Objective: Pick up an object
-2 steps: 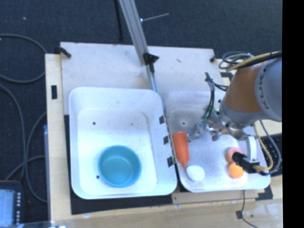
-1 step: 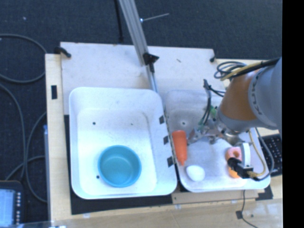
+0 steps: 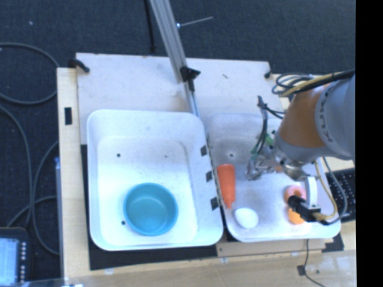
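A pale wooden worktop (image 3: 131, 76) is seen from above, set on dark carpeted floor (image 3: 72, 17) over which black cables (image 3: 24, 136) are trailed at the left. A slanted grey metal rail (image 3: 170, 34) is mounted across the worktop's far side and ends between the two bins.

Two shallow white plastic bins are borne side by side. The larger-looking left white bin (image 3: 149, 130) is occupied by a round blue plastic bowl (image 3: 151, 208), seated upright near its front edge. The right white bin (image 3: 233, 130) is entered from the right by the grey arm with its orange band (image 3: 302, 127), by which the bin's right half is largely covered.

The gripper (image 3: 258, 171) is held low over the middle of the right bin, with loose wires (image 3: 266, 115) gathered above it. Whether the jaws are open or closed cannot be told; the tip is small and dark against the bin floor, and nothing is seen between them.

Candidate objects are recorded in the right bin. An elongated orange carrot-shaped object (image 3: 226, 184) is laid along the left wall, near the gripper but apart from it. A white egg-shaped object (image 3: 246, 217) is placed just in front of it, near the front wall. A small orange and pink rounded object (image 3: 294, 195) is lodged at the right, partly hidden by a black fitting on the arm.
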Robot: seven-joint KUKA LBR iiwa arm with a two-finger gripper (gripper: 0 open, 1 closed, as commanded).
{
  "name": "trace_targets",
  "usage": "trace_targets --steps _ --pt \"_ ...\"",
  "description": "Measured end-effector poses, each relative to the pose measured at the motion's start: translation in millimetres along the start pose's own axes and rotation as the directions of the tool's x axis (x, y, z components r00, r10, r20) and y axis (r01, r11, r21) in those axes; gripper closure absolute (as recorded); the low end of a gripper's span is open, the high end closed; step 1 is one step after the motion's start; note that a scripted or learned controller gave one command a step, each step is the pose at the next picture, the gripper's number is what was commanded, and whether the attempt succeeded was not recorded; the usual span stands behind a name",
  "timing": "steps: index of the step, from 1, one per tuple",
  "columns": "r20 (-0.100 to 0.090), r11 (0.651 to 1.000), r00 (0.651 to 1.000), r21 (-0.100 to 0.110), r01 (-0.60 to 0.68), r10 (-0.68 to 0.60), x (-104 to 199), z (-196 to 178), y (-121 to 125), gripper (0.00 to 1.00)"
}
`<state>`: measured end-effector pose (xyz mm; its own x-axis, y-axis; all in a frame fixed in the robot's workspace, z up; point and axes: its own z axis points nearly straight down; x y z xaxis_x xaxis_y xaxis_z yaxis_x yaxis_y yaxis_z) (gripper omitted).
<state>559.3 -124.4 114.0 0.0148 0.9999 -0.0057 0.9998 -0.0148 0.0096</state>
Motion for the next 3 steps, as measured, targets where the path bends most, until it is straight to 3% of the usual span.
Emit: trace_targets --steps 2,3 --pt "-0.006 1.0 1.0 -0.001 0.02 -0.02 0 -135 5 1.0" --pt "-0.006 1.0 1.0 0.003 0.021 -0.021 -1 -173 7 1.0"
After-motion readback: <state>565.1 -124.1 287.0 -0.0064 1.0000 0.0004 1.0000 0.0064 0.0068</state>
